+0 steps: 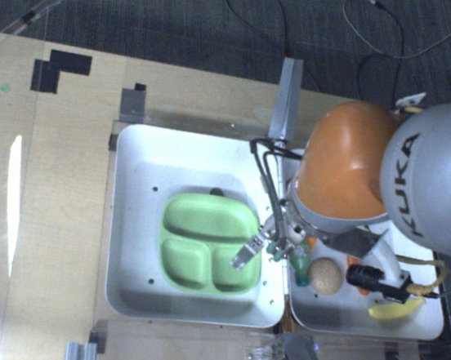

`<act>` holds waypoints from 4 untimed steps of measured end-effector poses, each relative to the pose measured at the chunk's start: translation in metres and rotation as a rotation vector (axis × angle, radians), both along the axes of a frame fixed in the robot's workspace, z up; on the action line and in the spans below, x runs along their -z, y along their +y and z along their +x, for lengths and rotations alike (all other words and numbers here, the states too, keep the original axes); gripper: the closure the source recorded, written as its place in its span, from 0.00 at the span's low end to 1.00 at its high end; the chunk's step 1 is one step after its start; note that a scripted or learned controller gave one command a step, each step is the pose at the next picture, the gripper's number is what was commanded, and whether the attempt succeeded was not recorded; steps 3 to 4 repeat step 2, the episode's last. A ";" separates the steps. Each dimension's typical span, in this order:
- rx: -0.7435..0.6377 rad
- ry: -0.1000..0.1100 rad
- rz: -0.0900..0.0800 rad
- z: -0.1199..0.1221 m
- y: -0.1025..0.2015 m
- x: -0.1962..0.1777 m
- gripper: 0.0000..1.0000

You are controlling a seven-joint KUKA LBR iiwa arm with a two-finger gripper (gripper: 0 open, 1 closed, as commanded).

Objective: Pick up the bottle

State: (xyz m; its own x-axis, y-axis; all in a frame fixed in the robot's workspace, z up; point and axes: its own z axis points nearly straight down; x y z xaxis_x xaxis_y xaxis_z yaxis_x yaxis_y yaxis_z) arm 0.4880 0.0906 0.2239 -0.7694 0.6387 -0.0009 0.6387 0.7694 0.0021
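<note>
Gripper [260,245] hung over right edge of green divided tray [201,242] in left bin [132,204], one finger [245,255] visible, opening can't be told, nothing seen held; green bottle [300,266] lay in right bin [355,320], near wall between bins, beside tan ball [325,275]

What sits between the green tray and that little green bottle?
In the camera view, the gripper hangs between the green tray and the green bottle, above the bins' shared wall.
</note>
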 end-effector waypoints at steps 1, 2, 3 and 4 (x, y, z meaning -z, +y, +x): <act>0.000 -0.004 0.002 0.002 0.001 -0.010 1.00; -0.211 -0.004 0.001 0.011 0.090 -0.114 1.00; -0.211 -0.004 0.001 0.011 0.090 -0.114 1.00; -0.211 -0.004 0.001 0.011 0.090 -0.114 1.00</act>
